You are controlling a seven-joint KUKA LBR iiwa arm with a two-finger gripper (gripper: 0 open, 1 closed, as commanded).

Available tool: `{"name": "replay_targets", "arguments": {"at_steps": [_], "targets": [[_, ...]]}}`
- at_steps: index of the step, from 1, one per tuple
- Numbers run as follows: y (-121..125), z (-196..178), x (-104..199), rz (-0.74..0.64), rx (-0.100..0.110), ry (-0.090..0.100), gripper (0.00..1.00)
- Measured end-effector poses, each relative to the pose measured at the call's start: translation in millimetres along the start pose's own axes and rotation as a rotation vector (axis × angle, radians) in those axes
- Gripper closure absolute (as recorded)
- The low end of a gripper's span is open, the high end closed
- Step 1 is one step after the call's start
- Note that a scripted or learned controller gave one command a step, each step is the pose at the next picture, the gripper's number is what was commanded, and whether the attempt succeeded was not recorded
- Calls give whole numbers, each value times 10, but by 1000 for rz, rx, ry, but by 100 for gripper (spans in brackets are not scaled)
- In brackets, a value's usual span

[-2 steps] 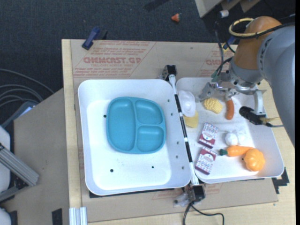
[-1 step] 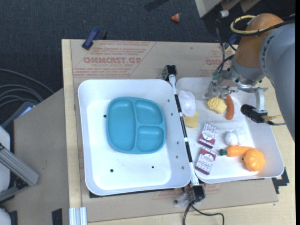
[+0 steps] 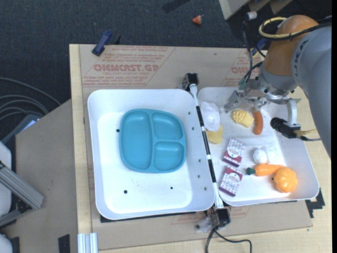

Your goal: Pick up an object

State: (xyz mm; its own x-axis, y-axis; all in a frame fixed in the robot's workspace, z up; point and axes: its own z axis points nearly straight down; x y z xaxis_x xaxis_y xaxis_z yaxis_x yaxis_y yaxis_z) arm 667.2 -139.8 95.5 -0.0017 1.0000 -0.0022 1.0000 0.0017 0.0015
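Observation:
My gripper (image 3: 246,103) hangs over the far part of the right bin (image 3: 304,157), open, its fingers spread just above a yellow corn cob (image 3: 242,118). Nothing is between the fingers. A red sausage (image 3: 258,123) lies right beside the corn. Nearer the front of the same bin lie a white egg (image 3: 260,155), an orange carrot (image 3: 266,169) and an orange pepper (image 3: 285,179). Two red-and-white packets (image 3: 234,152) (image 3: 230,182) sit left of them. A white bulb (image 3: 209,115) and a yellow cheese wedge (image 3: 214,136) rest against the bin's left wall.
The left bin (image 3: 105,157) holds a blue divided plate (image 3: 152,140). The arm's grey body and orange band (image 3: 287,41) rise over the right bin's far right corner. A black clip (image 3: 190,80) sits at the bins' far joint.

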Motion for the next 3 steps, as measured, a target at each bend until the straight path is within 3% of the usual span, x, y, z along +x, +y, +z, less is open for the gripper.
{"name": "replay_targets", "arguments": {"at_steps": [1,2,3], "targets": [[-6,105,-327,2,0,1,0],[-6,103,-196,1,2,2,0],[-7,105,-311,2,0,1,0]]}}
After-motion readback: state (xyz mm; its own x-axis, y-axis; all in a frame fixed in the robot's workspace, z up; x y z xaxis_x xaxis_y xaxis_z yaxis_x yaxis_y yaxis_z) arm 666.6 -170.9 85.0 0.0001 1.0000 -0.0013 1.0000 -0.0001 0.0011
